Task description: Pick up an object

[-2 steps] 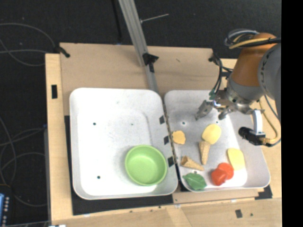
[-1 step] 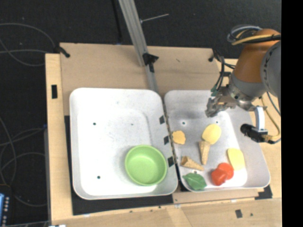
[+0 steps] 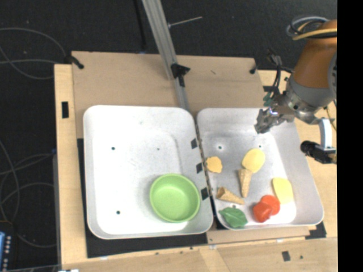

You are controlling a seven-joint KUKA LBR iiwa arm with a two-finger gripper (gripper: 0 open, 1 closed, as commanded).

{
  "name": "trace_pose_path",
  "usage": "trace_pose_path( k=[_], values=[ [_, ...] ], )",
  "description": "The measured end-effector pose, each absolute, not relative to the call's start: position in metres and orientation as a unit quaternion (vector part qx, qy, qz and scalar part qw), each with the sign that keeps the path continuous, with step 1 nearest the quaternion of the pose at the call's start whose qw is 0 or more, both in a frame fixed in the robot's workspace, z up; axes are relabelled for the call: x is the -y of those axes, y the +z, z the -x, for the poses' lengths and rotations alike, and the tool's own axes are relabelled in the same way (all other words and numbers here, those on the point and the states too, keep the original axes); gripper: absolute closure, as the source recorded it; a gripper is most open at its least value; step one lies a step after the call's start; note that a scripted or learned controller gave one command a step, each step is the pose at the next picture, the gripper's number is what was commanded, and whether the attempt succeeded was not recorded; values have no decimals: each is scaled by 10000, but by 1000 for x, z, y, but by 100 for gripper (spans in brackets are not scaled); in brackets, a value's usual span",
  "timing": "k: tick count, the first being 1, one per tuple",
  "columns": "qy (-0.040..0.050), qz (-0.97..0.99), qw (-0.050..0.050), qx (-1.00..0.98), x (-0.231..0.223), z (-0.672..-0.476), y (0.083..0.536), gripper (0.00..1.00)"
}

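Note:
The right bin (image 3: pixel 227 123) holds several toy foods: a yellow ice-cream cone (image 3: pixel 250 166), a small yellow piece (image 3: pixel 214 164), a tan cone piece (image 3: pixel 229 195), a green leafy piece (image 3: pixel 233 216), a red tomato-like piece (image 3: pixel 265 208) and a yellow block (image 3: pixel 282 189). My gripper (image 3: pixel 265 120) hangs over the bin's far right part, above and behind the ice-cream cone, apart from every object. Nothing shows between its fingers.
A green bowl (image 3: pixel 174 198) sits in the left bin (image 3: pixel 125 146) near its front right corner. A grey metal post (image 3: pixel 164 38) rises slantwise behind the bins. The arm's orange band (image 3: pixel 315 67) stands at the right edge.

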State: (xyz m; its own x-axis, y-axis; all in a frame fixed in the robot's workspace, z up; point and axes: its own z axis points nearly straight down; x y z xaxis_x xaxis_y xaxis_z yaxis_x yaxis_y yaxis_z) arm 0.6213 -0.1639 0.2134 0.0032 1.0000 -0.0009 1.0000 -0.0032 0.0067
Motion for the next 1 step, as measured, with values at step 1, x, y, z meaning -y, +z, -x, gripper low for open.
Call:
trace_pose_path(
  k=[1],
  values=[
    [21,-7084,38,-7058,174,-623,274,100]
  ],
)
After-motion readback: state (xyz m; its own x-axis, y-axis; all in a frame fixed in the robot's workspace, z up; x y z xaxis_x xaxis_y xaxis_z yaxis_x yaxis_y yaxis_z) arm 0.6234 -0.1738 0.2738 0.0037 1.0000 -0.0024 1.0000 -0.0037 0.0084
